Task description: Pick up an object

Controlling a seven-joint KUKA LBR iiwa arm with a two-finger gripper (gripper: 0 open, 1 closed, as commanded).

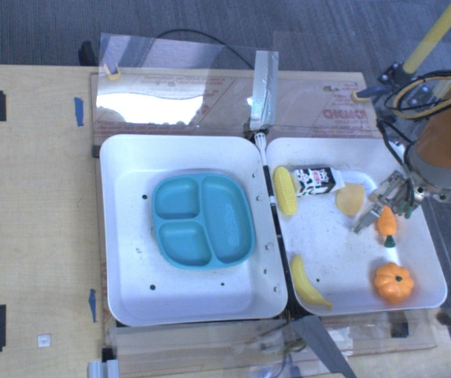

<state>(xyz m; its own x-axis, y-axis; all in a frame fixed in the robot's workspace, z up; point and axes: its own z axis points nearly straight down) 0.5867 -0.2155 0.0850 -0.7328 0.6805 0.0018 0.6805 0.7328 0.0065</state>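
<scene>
My gripper (379,209) hangs low over the right part of the right bin (428,235), coming in from the right edge. A small orange carrot (387,225) lies right under it, touching or nearly touching it. Just to its left sits a pale yellow lemon-like piece (351,199). An orange pumpkin (393,282) rests in the bin's near right corner. A yellow corn cob (285,191) and a black-and-white carton (316,181) lie at the far left of this bin. A banana (308,283) lies at its near left.
The left bin (123,235) holds a teal divided plate (203,219). A raised divider (271,211) separates the two bins. Cables and a yellow pole (438,26) crowd the far right, above the arm's orange band (449,136).
</scene>
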